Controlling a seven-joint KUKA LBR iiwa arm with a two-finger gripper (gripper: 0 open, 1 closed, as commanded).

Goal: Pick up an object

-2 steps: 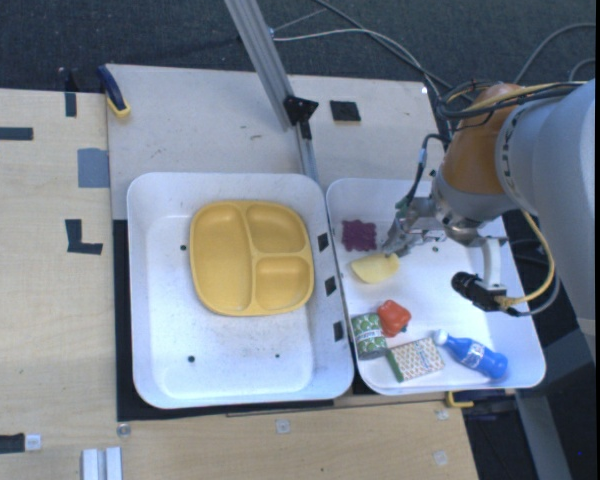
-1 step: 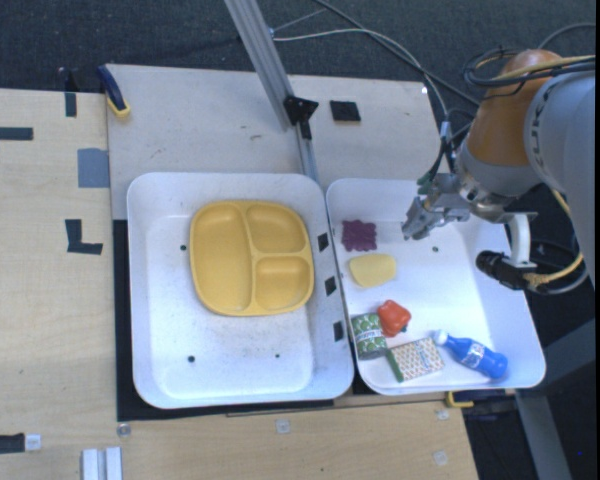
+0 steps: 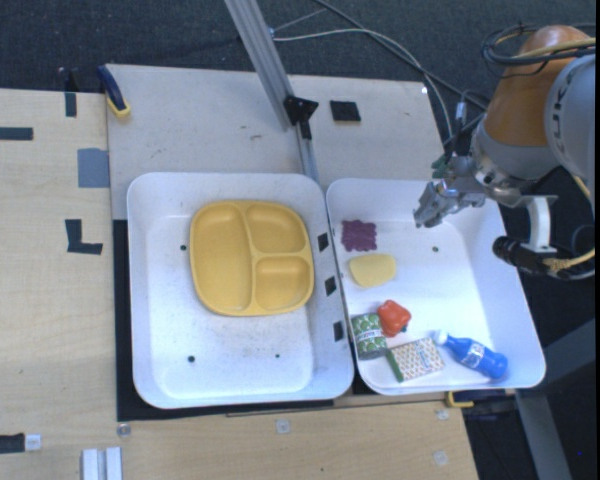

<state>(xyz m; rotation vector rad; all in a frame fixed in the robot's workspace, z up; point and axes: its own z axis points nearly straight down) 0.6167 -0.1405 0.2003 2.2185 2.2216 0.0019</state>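
Your end effector (image 3: 432,211) sits over the back part of the right bin (image 3: 480,268), near its far rim, with nothing between its fingers; I cannot tell from this angle whether they are spread or closed. The grey arm (image 3: 540,108) with its orange band comes in from the right.

Look at what you have in that right bin. A purple piece (image 3: 359,234) lies close to the bin's left wall, and just in front of it a pale yellow piece (image 3: 372,269). Both are apart from the end effector, with bare white floor between. Down at the near end things crowd together: a small red object (image 3: 394,317) touches a green packet (image 3: 368,334), a patterned flat packet (image 3: 416,358) lies just beside them, and a blue bottle (image 3: 475,356) with a white cap lies on its side towards the near right corner.

In the left bin (image 3: 160,298) you have a yellow divided tray (image 3: 251,257), three compartments, lying flat and well apart from the arm.

A slanted metal pole (image 3: 260,43) runs down from the top to a black clamp at the back, between the bins. Cables (image 3: 380,38) trail across the dark floor beyond. The desk (image 3: 40,268) is light wood with strips of dark tape on its left side, and a blue and yellow clamp (image 3: 113,91) sits at the far left corner of the paler board.
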